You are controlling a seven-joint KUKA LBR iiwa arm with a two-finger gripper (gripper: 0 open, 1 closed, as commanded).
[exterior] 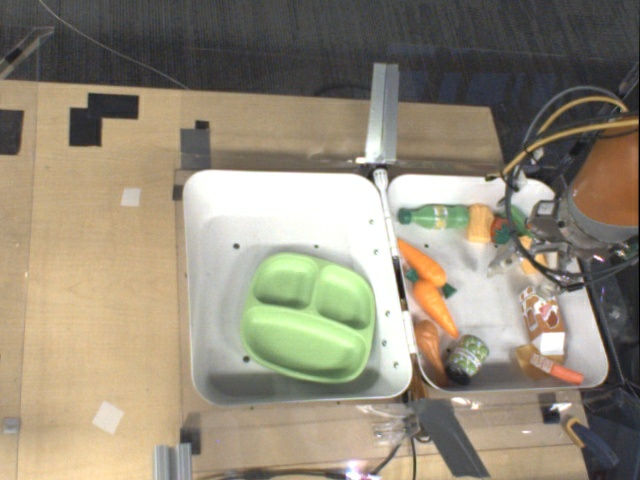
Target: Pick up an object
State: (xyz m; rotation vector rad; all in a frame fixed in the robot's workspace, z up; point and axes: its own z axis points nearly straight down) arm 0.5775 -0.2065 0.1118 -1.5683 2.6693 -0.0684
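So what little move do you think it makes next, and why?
Probably a short drop straight down. The tool hangs over the right bin near its far right corner, with toy food on the floor just below it: a green bottle to one side and a small carton nearer us.

Bright, even overhead light; soft shadows.

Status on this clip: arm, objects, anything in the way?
Gripper low in right bin, near its far right side. Nothing visibly held. Green bottle and two carrots close by on its left. Green divided tray in left bin, untouched.
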